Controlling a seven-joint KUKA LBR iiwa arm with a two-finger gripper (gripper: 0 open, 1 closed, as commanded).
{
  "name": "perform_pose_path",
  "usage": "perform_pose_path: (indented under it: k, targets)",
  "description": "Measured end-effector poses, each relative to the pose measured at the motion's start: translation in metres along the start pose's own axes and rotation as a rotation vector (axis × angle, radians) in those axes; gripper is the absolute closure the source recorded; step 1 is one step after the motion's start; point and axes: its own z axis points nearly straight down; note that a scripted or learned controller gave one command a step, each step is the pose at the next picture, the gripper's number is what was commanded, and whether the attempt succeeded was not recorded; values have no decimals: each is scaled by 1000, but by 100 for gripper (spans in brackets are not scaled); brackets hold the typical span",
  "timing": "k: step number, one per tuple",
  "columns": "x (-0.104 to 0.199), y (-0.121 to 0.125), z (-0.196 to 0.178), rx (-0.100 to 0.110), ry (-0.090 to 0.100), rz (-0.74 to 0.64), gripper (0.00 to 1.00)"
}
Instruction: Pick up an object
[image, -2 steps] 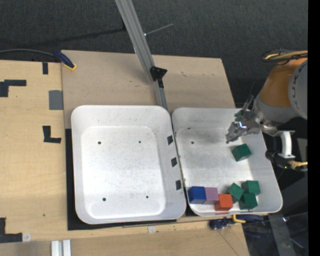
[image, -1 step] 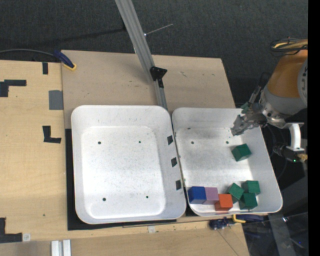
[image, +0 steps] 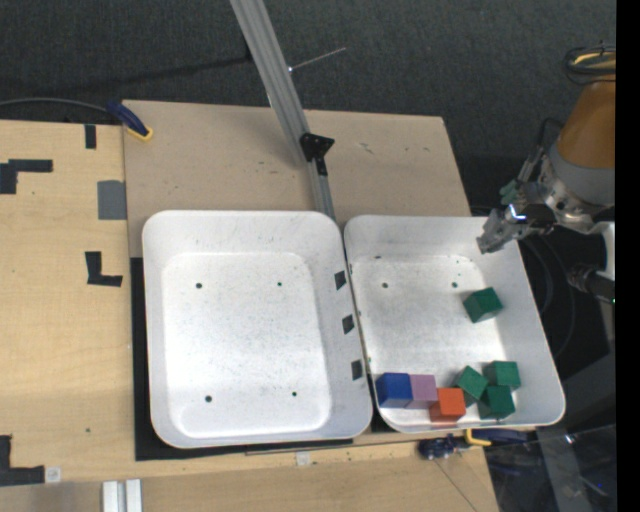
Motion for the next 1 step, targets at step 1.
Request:
perform_pose_path:
  k: [1]
  targets:
    - [47,8,-7,4,3,-4,100]
